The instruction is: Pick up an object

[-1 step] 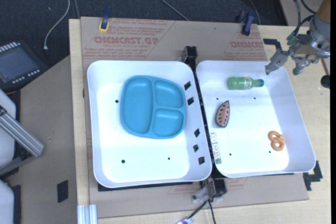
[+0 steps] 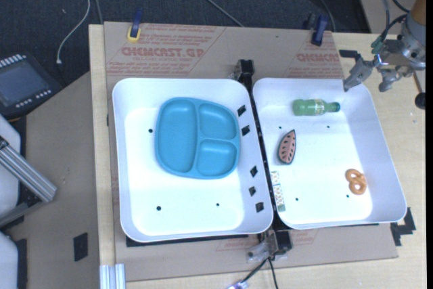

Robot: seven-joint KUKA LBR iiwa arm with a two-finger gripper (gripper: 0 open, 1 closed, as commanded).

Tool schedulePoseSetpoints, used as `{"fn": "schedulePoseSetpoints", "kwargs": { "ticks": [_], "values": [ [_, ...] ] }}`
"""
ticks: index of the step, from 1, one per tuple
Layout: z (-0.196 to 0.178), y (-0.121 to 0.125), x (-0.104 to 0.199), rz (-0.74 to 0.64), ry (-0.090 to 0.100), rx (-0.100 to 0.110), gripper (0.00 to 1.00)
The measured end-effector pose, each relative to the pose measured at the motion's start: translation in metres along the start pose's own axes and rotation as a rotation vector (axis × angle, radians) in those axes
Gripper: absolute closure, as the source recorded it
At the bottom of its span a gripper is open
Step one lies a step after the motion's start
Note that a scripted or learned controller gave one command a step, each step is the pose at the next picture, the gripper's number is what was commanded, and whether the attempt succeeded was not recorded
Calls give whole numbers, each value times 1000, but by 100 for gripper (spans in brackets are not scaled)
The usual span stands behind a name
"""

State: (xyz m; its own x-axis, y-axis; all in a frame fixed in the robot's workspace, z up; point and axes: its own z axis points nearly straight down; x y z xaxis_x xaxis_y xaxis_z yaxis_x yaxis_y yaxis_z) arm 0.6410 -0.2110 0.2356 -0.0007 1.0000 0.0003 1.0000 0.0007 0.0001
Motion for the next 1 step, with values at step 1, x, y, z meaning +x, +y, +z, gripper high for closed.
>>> {"fn": "schedulePoseSetpoints", "kwargs": {
  "ticks": [1],
  "values": [
    [57, 8, 4, -2, 1, 5, 0]
  ]
}}
